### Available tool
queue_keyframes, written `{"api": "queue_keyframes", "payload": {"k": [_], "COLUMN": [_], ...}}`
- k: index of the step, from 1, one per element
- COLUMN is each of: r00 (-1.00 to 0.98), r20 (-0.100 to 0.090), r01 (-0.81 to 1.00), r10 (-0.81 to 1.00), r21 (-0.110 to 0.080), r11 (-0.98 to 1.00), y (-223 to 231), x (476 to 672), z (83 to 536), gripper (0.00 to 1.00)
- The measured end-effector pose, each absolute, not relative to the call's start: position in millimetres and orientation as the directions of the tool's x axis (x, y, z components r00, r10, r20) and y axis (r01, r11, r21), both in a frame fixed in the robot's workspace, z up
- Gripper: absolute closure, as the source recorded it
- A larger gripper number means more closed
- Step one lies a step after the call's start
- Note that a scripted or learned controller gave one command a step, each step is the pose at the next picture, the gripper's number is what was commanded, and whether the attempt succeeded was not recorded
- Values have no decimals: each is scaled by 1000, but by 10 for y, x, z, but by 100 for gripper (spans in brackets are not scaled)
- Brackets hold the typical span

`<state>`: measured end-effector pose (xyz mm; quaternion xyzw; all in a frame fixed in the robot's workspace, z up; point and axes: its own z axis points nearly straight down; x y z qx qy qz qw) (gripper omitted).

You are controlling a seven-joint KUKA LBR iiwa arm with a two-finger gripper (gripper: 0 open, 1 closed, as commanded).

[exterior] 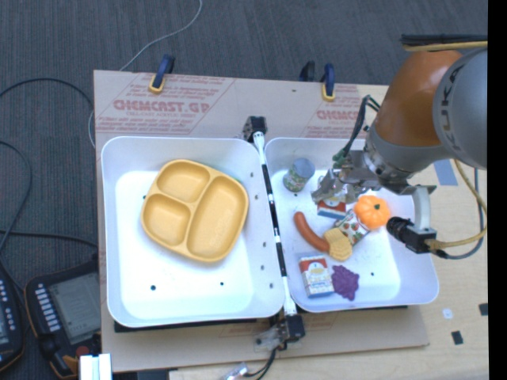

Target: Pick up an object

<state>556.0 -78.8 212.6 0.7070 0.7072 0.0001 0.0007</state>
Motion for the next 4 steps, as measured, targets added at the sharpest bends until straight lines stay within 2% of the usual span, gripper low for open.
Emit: {"api": "queue_keyframes", "payload": {"k": [4], "r00": [-3], "r20": [-3], "r01": [1000], "r10": [1000], "r21": [5], "r11": [3], "y": [-781], "x": [5586], "z": [2512], "gripper": [100]}}
